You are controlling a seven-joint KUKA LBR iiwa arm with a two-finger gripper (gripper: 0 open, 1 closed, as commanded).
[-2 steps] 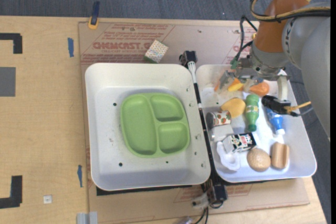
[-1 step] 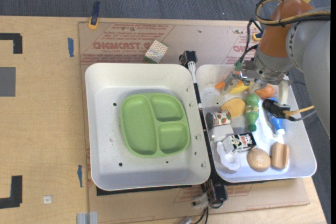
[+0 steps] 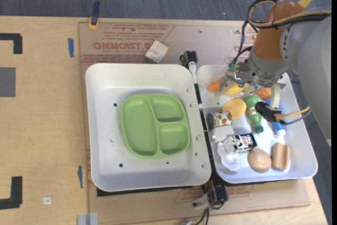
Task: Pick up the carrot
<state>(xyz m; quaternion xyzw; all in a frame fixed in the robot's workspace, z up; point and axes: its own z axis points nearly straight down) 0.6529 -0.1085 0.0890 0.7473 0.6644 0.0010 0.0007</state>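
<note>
The right bin is crowded with toy food: a green bottle, a yellow piece, a bread roll. The gripper hangs over its far end; I cannot tell its opening. The carrot lies just left of it, by the far-left wall.

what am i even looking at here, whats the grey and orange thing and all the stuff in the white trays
The grey and orange thing is a robot arm, reaching in from the right. One fixed camera looks down at a slant on a bench with two shallow white bins. The left bin holds a green divided plate. The right bin holds a jumble of toy food. The arm's gripper is down over the far end of that pile, near an orange piece that may be the carrot. I cannot tell whether it holds anything.
</note>
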